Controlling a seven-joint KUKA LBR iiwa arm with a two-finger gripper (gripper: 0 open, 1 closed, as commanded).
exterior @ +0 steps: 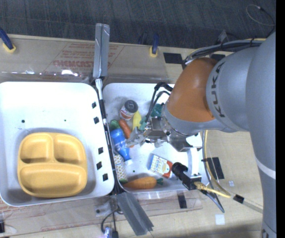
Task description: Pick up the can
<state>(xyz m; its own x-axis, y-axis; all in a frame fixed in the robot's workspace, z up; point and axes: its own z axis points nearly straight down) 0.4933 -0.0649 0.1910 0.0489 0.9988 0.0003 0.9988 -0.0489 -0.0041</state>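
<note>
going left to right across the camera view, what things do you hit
yellow divided tray in the left bin → blue bottle in the right bin → can → small carton → end effector on the arm's orange band

Glossy white plastic bins (3, 133), matt yellow plastic tray (51, 163), metallic can (129, 109)

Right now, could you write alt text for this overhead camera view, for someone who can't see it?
A grey and orange robot arm reaches its tool into the right white bin, among a can, blue bottle, carrot and small carton. The left bin holds a yellow divided tray.
</note>
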